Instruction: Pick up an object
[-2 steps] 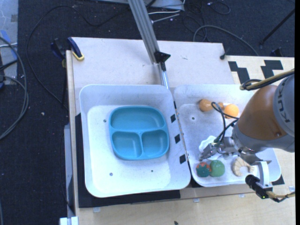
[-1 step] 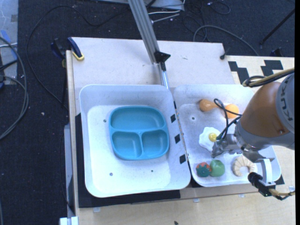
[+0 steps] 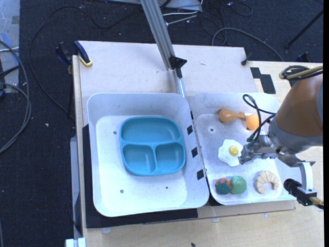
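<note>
Scanning from the left, you see a blue three-compartment plastic tray in the left white bin; in the right white bin lie a fried-egg toy, an orange drumstick toy, a green-and-red toy and a beige croissant toy. Your gripper sits just beside the egg; whether its jaws are open I cannot tell. Centre over the egg before closing. Cables trail across the dark floor.
</note>
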`<state>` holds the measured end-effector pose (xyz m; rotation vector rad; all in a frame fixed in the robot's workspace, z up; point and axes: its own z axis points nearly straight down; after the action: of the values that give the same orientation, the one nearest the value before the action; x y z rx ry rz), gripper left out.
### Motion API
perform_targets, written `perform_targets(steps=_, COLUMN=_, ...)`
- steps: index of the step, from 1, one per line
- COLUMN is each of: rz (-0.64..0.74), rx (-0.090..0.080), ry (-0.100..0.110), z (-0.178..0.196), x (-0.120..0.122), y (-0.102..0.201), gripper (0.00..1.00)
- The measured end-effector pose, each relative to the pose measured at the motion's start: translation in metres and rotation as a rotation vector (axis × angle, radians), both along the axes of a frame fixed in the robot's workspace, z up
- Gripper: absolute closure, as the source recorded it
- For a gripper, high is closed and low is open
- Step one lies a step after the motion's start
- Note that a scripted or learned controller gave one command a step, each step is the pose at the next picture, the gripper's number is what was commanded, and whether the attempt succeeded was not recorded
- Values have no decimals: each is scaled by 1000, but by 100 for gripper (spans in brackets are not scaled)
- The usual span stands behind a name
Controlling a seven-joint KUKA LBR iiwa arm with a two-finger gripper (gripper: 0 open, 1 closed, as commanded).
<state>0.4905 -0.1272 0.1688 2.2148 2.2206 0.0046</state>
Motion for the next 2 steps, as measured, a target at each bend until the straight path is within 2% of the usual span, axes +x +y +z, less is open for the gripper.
perform_targets(steps=1, rz=-1, rx=0, ry=1, z=47, x=-7, y=-2, gripper=100)
perform_targets(steps=2, rz=0, rx=1, ry=3, z=58, x=-6, y=-2, gripper=100)
